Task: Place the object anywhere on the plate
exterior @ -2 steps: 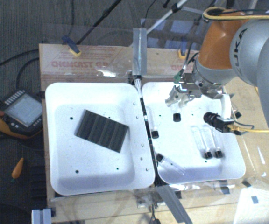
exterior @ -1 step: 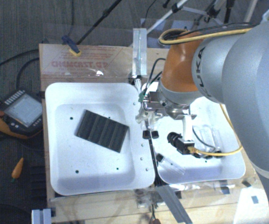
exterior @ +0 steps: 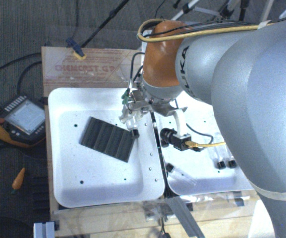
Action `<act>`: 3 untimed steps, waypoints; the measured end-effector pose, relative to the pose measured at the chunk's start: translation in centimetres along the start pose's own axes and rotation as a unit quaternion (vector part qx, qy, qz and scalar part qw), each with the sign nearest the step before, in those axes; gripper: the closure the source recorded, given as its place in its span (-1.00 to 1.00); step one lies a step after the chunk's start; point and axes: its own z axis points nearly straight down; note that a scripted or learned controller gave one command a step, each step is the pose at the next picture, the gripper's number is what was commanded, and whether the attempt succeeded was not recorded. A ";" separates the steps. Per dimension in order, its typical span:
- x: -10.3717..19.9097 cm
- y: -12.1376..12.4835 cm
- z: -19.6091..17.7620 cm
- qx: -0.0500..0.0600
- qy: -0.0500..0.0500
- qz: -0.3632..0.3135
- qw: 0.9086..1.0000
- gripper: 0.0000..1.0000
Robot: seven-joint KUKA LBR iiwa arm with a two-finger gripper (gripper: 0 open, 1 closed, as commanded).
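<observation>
A dark ribbed rectangular plate (exterior: pixel 107 139) lies flat and slightly turned in the left bin (exterior: pixel 68 187). My gripper (exterior: pixel 131 125) hangs from the orange-banded wrist over the left bin's right side, just above the plate's upper right corner. Whether anything is in the gripper is hidden by its own body. In the right bin (exterior: pixel 202 185) rest a clear plastic item with dark ends (exterior: pixel 224 161) and another small clear piece (exterior: pixel 178 172).
The big grey arm covers most of the right bin. A ridge (exterior: pixel 158 157) divides the two bins. A teach pendant (exterior: pixel 21 120) and an orange tool (exterior: pixel 17 178) lie on the floor at left. A cardboard sheet (exterior: pixel 88 68) sits behind the left bin.
</observation>
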 end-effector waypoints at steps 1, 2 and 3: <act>5.0 4.3 0.3 0.000 -0.001 -0.131 0.991 1.00; 10.4 4.4 -11.5 -0.002 -0.001 -0.326 0.945 1.00; 9.6 7.9 -23.5 -0.001 -0.002 -0.451 0.892 1.00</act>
